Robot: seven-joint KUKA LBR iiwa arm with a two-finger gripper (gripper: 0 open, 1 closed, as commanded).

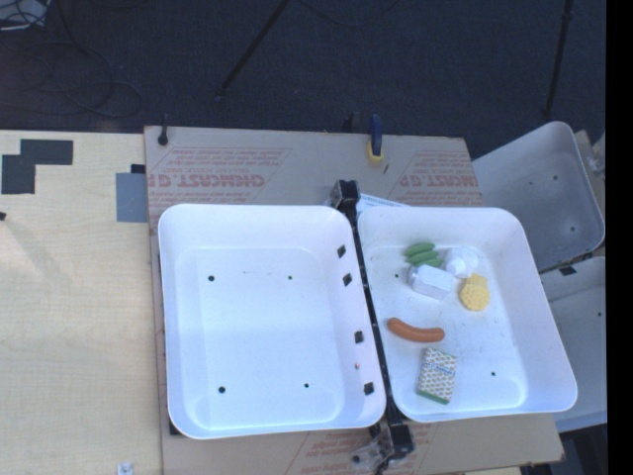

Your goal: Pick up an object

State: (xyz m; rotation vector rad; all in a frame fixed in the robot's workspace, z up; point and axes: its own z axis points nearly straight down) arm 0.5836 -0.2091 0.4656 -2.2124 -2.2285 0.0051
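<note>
The right bin (514, 236) holds several small objects. A green pod-shaped piece (422, 254) lies near its back, beside a white round item (462, 261) and a clear white block (431, 282). A yellow round item (475, 293) sits just right of the block. An orange sausage shape (415, 332) lies in the middle, and a patterned green-edged packet (437, 375) rests near the front.
The left bin (188, 265) adjoins the right one along a black clipped seam (358, 305). Both stand on a cardboard sheet (247, 171) on a pale wooden bench. A grey metal plate (549, 191) sits at the right.
</note>
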